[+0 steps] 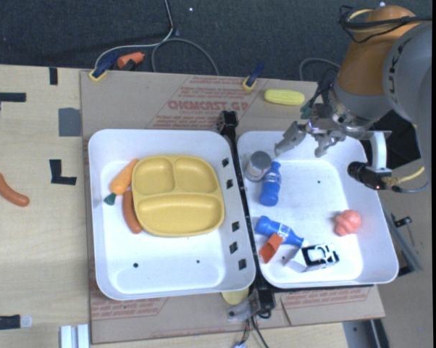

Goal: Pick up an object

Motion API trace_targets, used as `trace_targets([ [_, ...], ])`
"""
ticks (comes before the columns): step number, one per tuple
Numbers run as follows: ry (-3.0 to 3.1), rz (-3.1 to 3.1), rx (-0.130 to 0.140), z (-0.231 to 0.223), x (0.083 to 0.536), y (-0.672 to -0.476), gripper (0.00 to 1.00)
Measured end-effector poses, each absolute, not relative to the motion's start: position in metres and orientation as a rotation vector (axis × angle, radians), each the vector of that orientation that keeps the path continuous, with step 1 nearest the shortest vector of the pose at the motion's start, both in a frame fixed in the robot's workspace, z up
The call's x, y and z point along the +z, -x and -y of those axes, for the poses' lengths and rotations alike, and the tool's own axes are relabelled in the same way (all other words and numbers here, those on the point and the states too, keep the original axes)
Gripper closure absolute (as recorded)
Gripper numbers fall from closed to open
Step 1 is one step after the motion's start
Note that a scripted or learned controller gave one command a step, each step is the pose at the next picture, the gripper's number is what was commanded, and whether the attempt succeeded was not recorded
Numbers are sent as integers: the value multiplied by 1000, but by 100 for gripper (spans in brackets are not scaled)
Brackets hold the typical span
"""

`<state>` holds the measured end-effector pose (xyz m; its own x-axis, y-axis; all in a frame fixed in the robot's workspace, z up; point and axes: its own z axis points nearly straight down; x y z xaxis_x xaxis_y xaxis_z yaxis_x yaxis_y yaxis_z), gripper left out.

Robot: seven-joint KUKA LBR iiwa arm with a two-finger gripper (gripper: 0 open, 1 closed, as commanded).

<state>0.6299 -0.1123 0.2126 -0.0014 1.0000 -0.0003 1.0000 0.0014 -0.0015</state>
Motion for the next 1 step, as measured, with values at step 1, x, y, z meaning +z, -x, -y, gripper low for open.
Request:
trace_targets([
  [1, 2224, 2224, -2, 103, 113, -656, 0],
])
